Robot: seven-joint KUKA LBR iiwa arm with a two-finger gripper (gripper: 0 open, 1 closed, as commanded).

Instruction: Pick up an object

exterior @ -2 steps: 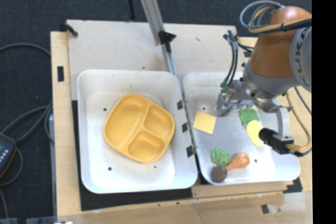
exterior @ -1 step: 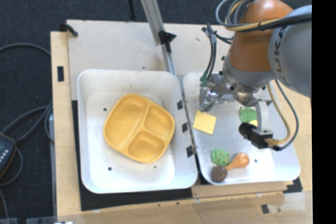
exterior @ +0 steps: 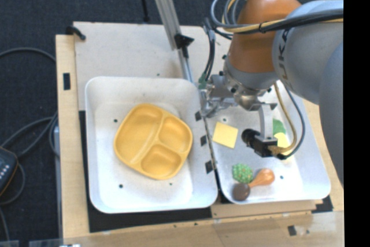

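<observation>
My gripper (exterior: 215, 102) hangs over the left rim of the right bin (exterior: 312, 179), just above and left of a flat yellow square (exterior: 225, 135). Nearer the front of that bin lie a small green bumpy piece (exterior: 243, 172), an orange drumstick-shaped piece (exterior: 263, 177) and a brown ball (exterior: 241, 191). A green and yellow item (exterior: 281, 135) sits further right, partly hidden by the robot's hardware. I see nothing held by the gripper.
The left bin (exterior: 104, 182) holds a yellow divided plate (exterior: 153, 140) in its middle. A slanted metal rail (exterior: 165, 0) runs down from the top to the bins' shared edge. The arm's orange wrist (exterior: 260, 26) covers the back of the right bin.
</observation>
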